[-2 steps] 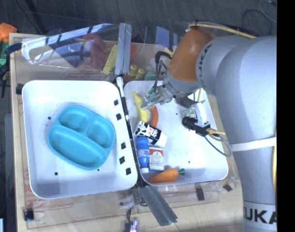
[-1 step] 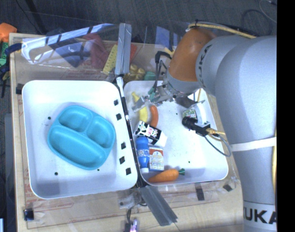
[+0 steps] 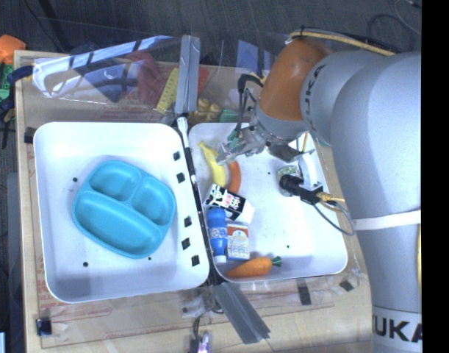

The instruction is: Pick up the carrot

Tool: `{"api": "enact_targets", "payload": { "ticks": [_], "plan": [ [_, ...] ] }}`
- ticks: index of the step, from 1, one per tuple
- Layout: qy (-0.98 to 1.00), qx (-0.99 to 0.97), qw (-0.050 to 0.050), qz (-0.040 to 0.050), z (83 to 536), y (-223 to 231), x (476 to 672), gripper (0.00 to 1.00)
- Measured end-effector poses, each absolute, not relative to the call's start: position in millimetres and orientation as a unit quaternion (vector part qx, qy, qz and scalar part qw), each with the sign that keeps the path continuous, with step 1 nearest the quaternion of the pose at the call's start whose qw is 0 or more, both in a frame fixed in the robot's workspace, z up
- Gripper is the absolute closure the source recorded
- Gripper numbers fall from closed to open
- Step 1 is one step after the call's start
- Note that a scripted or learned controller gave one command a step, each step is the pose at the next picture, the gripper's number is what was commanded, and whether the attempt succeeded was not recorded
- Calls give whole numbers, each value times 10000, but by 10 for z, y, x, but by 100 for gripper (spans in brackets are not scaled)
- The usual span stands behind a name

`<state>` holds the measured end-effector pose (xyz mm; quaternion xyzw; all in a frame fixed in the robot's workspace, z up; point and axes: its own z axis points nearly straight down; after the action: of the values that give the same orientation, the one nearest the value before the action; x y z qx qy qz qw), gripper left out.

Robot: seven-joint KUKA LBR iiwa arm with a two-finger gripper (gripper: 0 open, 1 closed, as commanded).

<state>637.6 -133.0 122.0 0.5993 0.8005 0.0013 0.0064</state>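
At the near edge of the right bin (image 3: 323, 252) I see the carrot (image 3: 250, 267) lying flat against the wall, beside a small carton (image 3: 237, 243); my claw (image 3: 237, 144) hangs well away at the far end, over the banana (image 3: 214, 165), so I judge it misplaced for this pick; whether it is wide or narrow I cannot tell.

left bin (image 3: 55, 271): holds a blue divided plate (image 3: 125, 207), lying near its middle.
right bin (image 3: 323, 252): holds the rest.
banana (image 3: 214, 165): by the right bin's left wall, toward the far edge.
sausage (image 3: 234, 176): touching the banana's right side.
black-and-white carton (image 3: 230, 202): just below the sausage.
blue bottle (image 3: 217, 234): along the left wall, near the front corner.
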Motion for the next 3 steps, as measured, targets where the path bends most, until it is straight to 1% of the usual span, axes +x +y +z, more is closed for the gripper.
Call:
{"api": "enact_targets", "payload": {
  "ticks": [1,2,3],
  "plan": [
    [8006,5992,64,12,1220,-1329,6376,0],
    [8225,5688,-13,-5,922,-1619,6276,0],
    [8241,5663,60,28,1122,-1614,6333,100]
  ]
}}
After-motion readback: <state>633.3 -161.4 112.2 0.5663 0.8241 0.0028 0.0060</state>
